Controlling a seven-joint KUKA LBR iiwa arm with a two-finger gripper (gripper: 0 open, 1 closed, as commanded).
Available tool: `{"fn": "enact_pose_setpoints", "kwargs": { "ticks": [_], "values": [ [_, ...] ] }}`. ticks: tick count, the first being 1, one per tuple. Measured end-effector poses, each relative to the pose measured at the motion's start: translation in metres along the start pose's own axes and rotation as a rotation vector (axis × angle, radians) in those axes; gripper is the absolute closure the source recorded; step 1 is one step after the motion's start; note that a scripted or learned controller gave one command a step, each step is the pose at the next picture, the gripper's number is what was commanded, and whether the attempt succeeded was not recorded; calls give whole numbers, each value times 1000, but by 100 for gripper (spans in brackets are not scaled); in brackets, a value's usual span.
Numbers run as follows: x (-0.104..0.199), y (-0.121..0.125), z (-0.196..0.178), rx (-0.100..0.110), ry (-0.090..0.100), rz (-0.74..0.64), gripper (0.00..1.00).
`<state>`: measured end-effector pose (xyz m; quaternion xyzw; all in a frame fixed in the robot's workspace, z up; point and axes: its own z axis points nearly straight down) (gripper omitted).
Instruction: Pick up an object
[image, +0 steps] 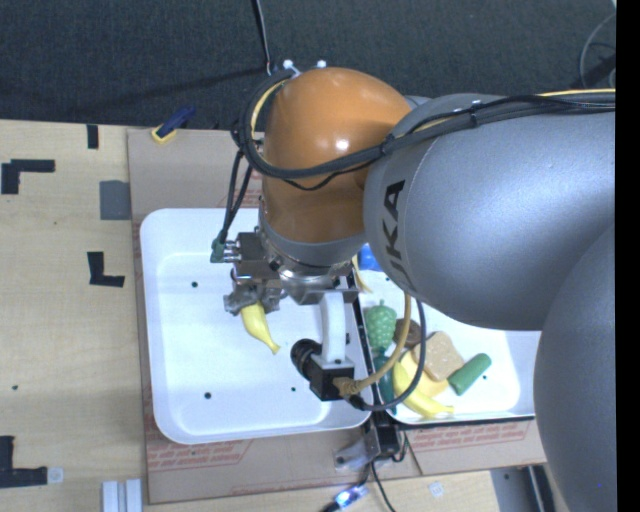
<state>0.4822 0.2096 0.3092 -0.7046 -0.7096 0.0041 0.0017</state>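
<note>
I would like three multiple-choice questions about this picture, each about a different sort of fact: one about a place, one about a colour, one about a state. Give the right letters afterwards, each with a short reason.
1. In which bin does the small yellow pepper lie?
A. the left bin
B. the right bin
C. on the cardboard outside the bins

2. What colour is the cylinder in the right bin?
A. red
B. green
C. white

3. How does the gripper stand to the small yellow pepper?
A. far away, over the right bin
B. right above it, at its upper end
C. resting on the dark floor

Answers:
1. A: the small yellow pepper lies on the floor of the left bin.
2. B: the cylinder near the front of the right bin is green.
3. B: the gripper sits just over the pepper's upper end.
</note>
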Motion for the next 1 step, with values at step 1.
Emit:
{"fn": "enact_pose_setpoints", "kwargs": {
  "ticks": [1],
  "values": [
    [0,0,-9,3,-2,-2,100]
  ]
}}
